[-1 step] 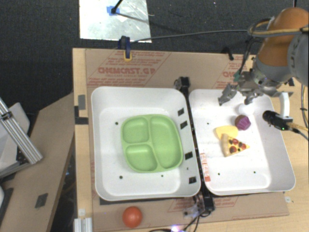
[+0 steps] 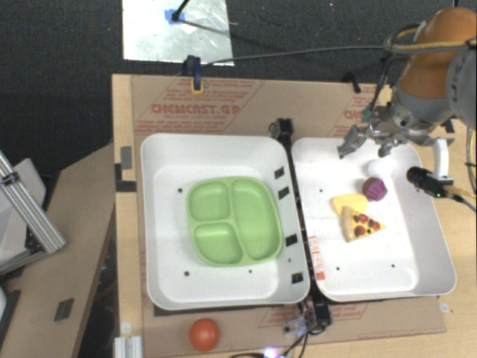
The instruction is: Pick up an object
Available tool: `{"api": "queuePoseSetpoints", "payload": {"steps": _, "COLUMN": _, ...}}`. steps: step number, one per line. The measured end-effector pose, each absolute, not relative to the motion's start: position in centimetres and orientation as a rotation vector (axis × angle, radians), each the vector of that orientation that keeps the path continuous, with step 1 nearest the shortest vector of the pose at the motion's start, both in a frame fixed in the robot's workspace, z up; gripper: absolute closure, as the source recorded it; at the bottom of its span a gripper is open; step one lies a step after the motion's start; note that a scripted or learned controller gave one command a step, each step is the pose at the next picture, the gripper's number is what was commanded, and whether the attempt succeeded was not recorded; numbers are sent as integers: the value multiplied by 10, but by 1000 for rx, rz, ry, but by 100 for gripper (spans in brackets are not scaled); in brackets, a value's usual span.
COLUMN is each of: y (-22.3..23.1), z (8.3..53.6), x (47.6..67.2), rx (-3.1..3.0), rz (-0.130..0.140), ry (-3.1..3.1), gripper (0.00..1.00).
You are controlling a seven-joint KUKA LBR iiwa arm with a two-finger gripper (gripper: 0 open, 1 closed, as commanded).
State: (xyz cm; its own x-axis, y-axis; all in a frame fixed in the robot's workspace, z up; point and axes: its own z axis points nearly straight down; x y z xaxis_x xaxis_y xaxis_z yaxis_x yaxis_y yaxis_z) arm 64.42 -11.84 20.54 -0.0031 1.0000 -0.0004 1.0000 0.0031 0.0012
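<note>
Brown board (image 2: 223, 103) printed with red lettering covers the bench; black cloth (image 2: 59, 51) hangs behind, toward 12 o'clock; a silvery sheet (image 2: 160, 28) lies at 11 o'clock; an aluminium rail (image 2: 30, 207) stands at 9 o'clock.

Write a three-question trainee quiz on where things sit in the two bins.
1. True or false: the green tray lies in the left bin.
2. Which sits nearest the end effector? A) purple toy B) pizza slice C) orange ball
3. Fill in: the orange ball lies ____ both bins.

Key: 1 true; 2 A; 3 outside.
</note>
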Motion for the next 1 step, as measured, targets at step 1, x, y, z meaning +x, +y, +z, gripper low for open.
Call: {"api": "queuePoseSetpoints", "payload": {"steps": 1, "y": -118, "z": 164, "x": 648, "rx": 2217, "rz": 0, "ry": 2225, "gripper": 0}}
